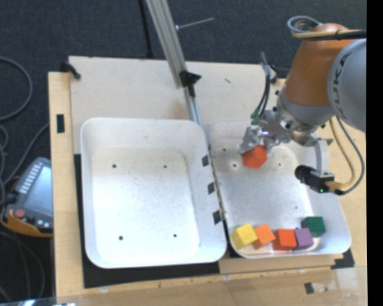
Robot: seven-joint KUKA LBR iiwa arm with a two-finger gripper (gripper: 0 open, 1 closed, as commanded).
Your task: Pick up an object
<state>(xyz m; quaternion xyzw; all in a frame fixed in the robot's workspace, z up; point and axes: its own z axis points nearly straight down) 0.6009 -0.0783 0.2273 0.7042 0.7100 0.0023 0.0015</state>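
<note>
- Gripper [256, 146]: closed around orange-red block [255, 157], over right bin's [335, 231] far end.
- Step, by judgement: pick achieved, block apparently raised.
- Next: lift clear, grip kept firm.
- Other blocks: along near wall.

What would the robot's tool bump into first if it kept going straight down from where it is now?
Probably the red-orange block right at the tool, over the right-hand bin. From this slanted view I can't tell whether the block is touching the floor or is lifted.
</note>
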